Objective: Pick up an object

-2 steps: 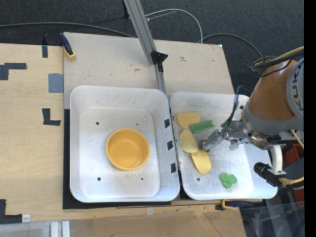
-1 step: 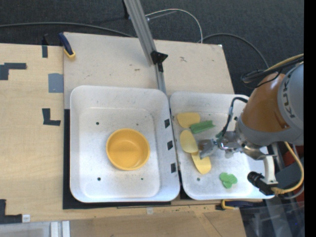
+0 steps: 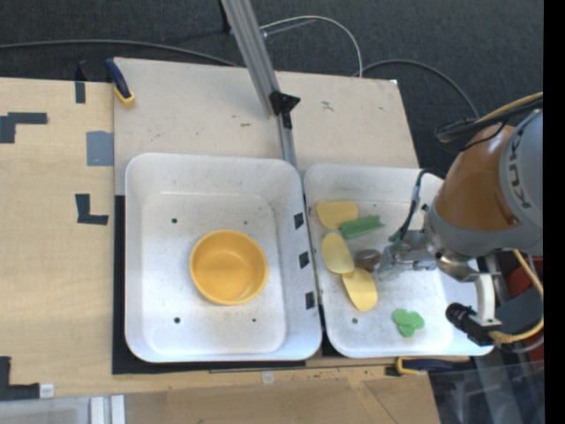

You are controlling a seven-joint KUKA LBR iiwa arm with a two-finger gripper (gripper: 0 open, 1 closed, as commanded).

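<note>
The right bin (image 3: 371, 184) holds three flat yellow pieces: one at the top (image 3: 336, 213), one in the middle (image 3: 336, 253) and one lower down (image 3: 360, 290). A green block (image 3: 360, 227) lies beside the top piece. A small green item (image 3: 407, 321) rests near the bin's front right. A small brown-grey item (image 3: 366, 259) lies between the yellow pieces. My gripper (image 3: 388, 261) is low in the right bin, just right of the brown-grey item and touching or nearly touching it. In the left bin (image 3: 150, 184) sits a yellow bowl (image 3: 229, 266).
A slanted metal pole (image 3: 256, 51) rises from the back edge between the bins. Cables run over the dark floor behind the bench. A blue-and-yellow clamp (image 3: 119, 80) sits at the board's far left corner. The arm's orange band (image 3: 477, 193) overhangs the right bin's right side.
</note>
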